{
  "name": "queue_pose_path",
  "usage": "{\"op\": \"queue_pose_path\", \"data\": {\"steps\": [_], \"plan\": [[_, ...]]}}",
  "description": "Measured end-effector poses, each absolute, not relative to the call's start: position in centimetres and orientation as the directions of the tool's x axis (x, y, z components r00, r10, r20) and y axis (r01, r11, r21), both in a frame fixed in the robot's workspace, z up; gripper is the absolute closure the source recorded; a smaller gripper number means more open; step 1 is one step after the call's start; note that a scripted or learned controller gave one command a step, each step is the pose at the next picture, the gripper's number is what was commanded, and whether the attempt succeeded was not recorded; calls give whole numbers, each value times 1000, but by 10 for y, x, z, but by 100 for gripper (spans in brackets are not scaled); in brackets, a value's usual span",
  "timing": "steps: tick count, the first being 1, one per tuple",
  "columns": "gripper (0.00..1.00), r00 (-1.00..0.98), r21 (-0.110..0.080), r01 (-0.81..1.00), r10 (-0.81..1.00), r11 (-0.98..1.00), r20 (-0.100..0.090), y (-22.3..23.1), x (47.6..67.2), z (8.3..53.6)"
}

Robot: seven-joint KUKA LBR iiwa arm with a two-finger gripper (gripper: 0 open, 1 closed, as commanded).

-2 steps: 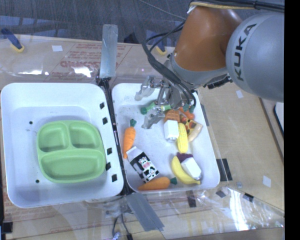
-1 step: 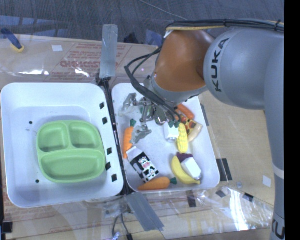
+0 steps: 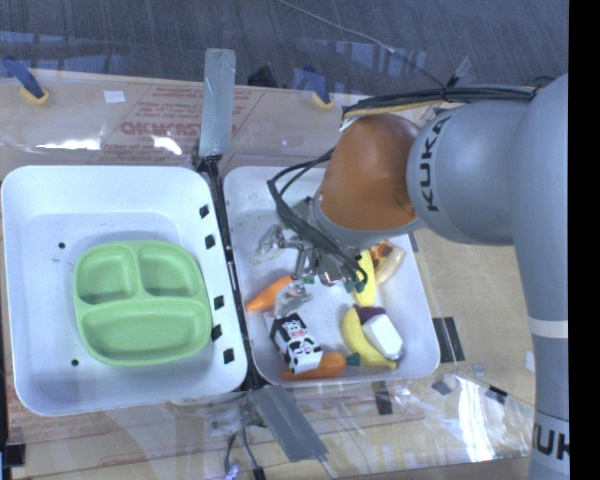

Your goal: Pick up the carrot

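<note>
The carrot (image 3: 268,294), a short orange piece, lies in the right bin (image 3: 242,200) near its left wall. My gripper (image 3: 288,261) hangs just above and to the right of it, low over the bin floor. Its metal fingers (image 3: 272,237) stand apart and open, with nothing between them. One fingertip sits close to the carrot's right end; whether it touches is unclear. The orange band and grey arm (image 3: 460,168) cover the bin's upper right part.
Also in the right bin are a cow-patterned box (image 3: 296,343), a second orange piece (image 3: 326,365), a banana (image 3: 358,336) with a white item (image 3: 384,336) on it, and a yellow toy (image 3: 366,271). A green divided plate (image 3: 140,303) lies in the left bin (image 3: 30,208).
</note>
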State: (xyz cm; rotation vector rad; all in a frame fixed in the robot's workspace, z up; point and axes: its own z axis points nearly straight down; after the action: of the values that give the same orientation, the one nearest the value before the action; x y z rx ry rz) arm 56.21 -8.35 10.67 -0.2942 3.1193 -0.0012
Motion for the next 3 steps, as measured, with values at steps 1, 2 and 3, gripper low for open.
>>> {"op": "queue_pose_path", "data": {"steps": [1, 2, 3], "plan": [[0, -1000, 1, 28, 28, 1000, 4, -94, 503, 91], [100, -1000, 1, 20, 20, 1000, 1, -92, 505, 102], [100, -913, 0, 409, 409, 913, 3, -91, 499, 92]]}}
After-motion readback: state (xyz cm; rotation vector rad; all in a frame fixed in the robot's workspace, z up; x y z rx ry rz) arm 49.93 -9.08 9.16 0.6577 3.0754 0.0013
